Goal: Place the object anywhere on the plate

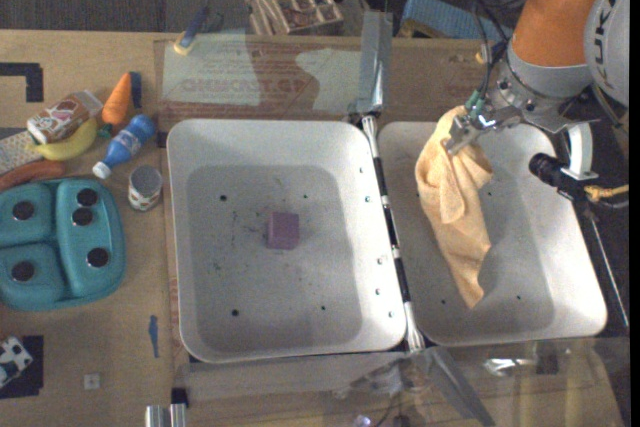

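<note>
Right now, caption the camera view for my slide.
Gripper lifts yellow cloth over right bin; purple block in left bin.

Grey arm [610, 25], orange band, black cables, metal tool [468, 130].

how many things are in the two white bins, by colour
purple: 1, the small purple cube lying in the left shallow white bin
yellow: 1, the crumpled yellow cloth hanging from the two-finger gripper over the right shallow white bin, its lower end on the bin floor
total: 2
</note>
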`<move>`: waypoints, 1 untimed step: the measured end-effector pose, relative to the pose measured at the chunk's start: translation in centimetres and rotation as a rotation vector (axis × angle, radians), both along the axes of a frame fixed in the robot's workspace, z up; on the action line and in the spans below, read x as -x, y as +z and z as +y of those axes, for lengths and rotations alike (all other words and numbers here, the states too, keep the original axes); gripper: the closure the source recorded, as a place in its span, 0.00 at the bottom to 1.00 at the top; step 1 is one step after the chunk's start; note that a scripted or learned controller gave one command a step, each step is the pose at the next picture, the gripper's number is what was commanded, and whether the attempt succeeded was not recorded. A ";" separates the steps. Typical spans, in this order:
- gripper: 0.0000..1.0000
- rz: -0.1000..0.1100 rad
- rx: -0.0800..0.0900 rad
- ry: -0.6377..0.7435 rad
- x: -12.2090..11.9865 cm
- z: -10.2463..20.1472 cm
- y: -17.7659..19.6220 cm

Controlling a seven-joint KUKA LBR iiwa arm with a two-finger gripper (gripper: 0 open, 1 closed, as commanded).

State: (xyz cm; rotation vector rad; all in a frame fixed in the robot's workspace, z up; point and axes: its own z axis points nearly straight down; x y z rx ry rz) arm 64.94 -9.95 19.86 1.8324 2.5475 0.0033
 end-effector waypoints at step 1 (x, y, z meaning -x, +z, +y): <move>1.00 0.005 -0.001 -0.094 4.2 6.6 -1.4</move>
